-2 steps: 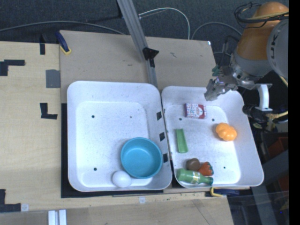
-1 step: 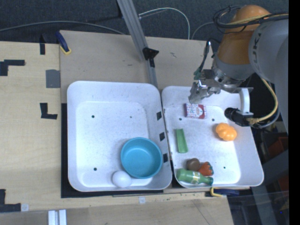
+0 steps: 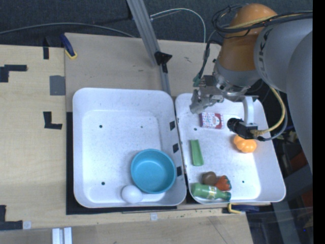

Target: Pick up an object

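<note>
Your gripper point(image 3: 203, 101) hung over the far end of the right bin point(image 3: 264, 184), just beside a small red and white carton point(image 3: 211, 120), likely lining up on it; whether it was open or closed could not be told. Nearer you lay a green block point(image 3: 196, 152), an orange fruit point(image 3: 246, 144) and a green bottle point(image 3: 209, 191). The left bin point(image 3: 89, 111) held a blue bowl point(image 3: 153, 170) and a white ball point(image 3: 131, 193), resting together.
</note>
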`<action>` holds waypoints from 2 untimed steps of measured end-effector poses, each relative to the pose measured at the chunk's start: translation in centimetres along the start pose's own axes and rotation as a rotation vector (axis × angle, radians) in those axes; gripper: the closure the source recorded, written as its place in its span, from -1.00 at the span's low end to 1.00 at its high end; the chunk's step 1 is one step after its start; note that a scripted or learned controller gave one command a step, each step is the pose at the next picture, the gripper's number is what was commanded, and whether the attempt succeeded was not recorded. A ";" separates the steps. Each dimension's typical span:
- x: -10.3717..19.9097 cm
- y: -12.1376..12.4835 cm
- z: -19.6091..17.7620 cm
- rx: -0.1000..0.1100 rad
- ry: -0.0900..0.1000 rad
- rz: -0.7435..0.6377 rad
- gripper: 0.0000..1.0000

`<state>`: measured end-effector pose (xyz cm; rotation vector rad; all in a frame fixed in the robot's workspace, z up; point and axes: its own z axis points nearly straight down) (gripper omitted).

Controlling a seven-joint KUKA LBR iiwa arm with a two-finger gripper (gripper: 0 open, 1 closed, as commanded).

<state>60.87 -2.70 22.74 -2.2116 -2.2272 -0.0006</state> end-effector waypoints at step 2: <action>9.9 -3.1 0.2 0.003 -0.002 0.001 1.00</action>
